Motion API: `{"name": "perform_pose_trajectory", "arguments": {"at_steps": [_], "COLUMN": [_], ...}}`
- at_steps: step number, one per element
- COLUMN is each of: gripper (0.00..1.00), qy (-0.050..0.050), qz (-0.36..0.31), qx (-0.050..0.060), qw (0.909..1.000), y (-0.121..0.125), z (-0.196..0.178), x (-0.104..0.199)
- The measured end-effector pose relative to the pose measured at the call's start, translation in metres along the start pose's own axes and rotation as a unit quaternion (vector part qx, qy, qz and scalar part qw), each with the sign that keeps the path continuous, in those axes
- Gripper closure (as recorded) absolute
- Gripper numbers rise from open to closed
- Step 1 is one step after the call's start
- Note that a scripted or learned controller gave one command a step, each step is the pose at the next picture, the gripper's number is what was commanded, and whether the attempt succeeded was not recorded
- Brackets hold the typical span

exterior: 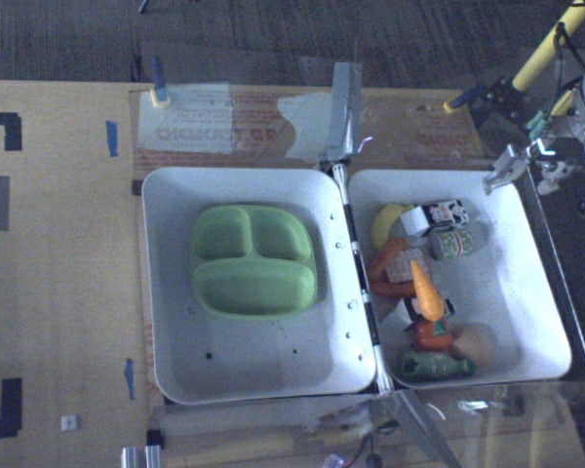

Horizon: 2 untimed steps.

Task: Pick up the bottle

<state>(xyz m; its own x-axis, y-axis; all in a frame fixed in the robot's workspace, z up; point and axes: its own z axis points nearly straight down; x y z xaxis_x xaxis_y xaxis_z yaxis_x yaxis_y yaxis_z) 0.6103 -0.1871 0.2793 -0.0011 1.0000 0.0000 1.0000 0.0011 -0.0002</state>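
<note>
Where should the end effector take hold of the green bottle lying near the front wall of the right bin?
Probably across the body of the green bottle, coming straight down. It lies on its side along the front wall of the right bin, neck toward the right, so the fingers should straddle its width. An orange toy and a tan ball crowd its far side, so clearance is tight. The end effector sits at the far right corner.

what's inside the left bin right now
A green divided plate lies in the left bin, about centered, with three compartments facing up. Whatever sits beneath the plate is covered. Around it the bin's white floor shows small dark specks.
</note>
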Motion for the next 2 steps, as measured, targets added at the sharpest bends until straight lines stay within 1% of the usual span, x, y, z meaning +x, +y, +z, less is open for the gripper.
{"name": "perform_pose_trajectory", "arguments": {"at_steps": [1, 2], "gripper": [0.00, 0.00], "qy": [0.000, 0.000], "qz": [-0.012, 0.063], "qx": [-0.001, -0.001], "qw": [0.9999, 0.9980], "y": [0.007, -0.004], "z": [0.171, 0.094], "x": [0.035, 0.112]}}
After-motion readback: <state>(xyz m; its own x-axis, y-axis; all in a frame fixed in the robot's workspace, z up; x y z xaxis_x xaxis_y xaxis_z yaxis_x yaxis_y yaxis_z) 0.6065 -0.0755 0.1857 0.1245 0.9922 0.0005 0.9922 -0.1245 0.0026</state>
